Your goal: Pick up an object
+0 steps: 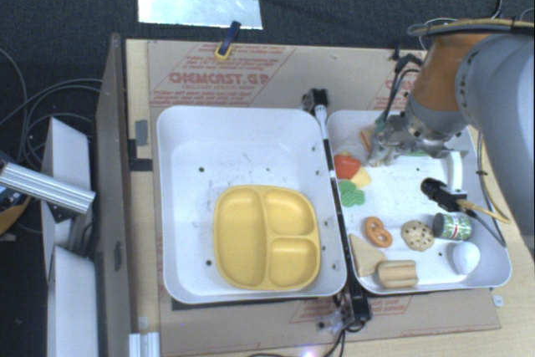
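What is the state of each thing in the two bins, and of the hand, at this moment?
yellow divided plate: lying flat in the left bin, nothing in its compartments
green can: lying on its side in the right bin
pretzel: flat on the bin floor
cookie: flat, beside the can
white egg: resting in the near right corner
hand: low over the right bin, nothing seen held

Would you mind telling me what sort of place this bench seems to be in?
Most likely a robotics lab set up for grasping trials. A robot arm reaches over two white bins, the right one holding toy food such as a pretzel and a cookie, and loose cables lie on the carpet.
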You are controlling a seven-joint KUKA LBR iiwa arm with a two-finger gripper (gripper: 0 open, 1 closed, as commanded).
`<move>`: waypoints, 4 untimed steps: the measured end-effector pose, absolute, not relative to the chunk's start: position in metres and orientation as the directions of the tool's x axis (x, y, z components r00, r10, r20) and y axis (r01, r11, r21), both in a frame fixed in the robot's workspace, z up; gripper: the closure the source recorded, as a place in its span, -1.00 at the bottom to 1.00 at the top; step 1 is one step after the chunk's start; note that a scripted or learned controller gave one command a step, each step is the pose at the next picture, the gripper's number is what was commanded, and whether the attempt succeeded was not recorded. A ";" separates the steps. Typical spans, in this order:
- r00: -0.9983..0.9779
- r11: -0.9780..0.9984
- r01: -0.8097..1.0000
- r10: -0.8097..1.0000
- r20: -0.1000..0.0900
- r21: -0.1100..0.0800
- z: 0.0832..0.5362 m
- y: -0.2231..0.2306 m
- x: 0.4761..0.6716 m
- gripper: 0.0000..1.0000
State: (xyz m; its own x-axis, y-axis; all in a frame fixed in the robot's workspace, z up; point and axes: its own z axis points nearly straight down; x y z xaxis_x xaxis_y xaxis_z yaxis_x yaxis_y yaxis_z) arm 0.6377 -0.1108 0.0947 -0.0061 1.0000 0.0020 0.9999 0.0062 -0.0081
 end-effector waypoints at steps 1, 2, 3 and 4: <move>0.000 0.000 1.000 1.000 -0.001 0.008 0.196 -0.111 0.605 1.00; 0.003 -0.003 1.000 1.000 -0.002 0.001 0.170 -0.166 0.592 1.00; -0.002 0.002 1.000 1.000 -0.001 0.002 0.171 -0.163 0.593 -1.00; -0.010 0.010 1.000 1.000 -0.003 0.006 0.124 -0.082 0.630 -1.00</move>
State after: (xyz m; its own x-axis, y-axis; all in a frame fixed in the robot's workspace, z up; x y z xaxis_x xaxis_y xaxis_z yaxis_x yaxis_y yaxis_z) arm 0.6296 -0.0825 0.1238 -0.0101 0.9999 -0.0025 0.9999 0.0101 0.0059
